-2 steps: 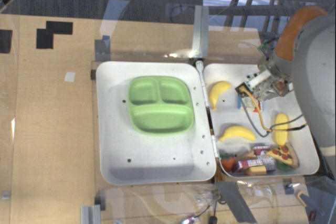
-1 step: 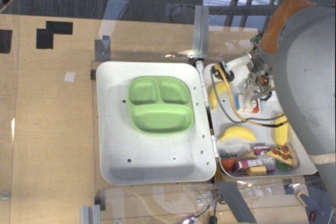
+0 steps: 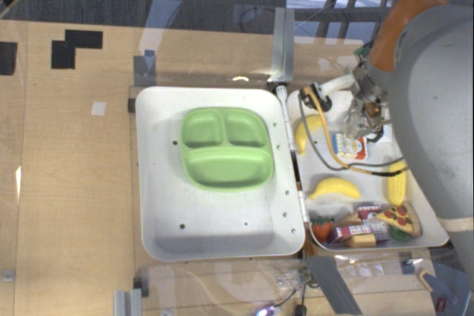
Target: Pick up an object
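While the grey arm with the orange band reaches in from the right of the camera view, its gripper hangs low over the upper part of the right white bin, just above a small white packet with red and blue print. Whether the jaws are apart or together I cannot tell; the wrist hardware and cables hide them.

That packet, lying flat near the bin's middle, looks the likeliest target. It is probably light, thin and a little slick, so a pinch across its short edges seems safer than pressing on its face.

Around it, a yellow plastic banana lies just below, another yellow toy piece sits to its left against the bin wall, and a yellow corn cob rests to the right. A toy pizza slice and dark wrapped bars crowd the lower corner. A black-and-yellow cable loops across the bin and could snag.

In the left white bin rests a green divided plastic tray, well apart from the gripper.
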Available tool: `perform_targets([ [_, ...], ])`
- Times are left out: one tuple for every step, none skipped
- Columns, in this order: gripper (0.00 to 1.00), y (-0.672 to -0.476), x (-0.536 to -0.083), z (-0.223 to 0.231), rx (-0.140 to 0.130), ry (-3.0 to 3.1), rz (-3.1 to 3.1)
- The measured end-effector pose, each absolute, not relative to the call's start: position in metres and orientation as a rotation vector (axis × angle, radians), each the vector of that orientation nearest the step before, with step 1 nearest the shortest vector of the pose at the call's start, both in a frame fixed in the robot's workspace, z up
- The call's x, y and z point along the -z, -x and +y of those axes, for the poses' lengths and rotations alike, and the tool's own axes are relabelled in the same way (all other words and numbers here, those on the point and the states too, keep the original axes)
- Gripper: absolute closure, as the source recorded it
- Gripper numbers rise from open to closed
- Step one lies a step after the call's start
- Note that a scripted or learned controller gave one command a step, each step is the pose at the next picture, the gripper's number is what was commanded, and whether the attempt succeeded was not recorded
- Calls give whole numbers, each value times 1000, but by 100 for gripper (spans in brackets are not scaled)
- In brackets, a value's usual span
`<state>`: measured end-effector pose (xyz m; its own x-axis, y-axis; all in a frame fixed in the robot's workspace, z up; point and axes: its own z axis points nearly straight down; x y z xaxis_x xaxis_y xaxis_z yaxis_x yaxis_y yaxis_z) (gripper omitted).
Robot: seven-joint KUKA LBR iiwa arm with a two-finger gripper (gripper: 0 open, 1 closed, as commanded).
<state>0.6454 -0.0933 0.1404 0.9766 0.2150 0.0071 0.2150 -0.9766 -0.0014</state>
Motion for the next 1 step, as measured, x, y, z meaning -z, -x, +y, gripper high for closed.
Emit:
perform_targets([
  [100,-647,-152,-92,16,3119,-350],
])
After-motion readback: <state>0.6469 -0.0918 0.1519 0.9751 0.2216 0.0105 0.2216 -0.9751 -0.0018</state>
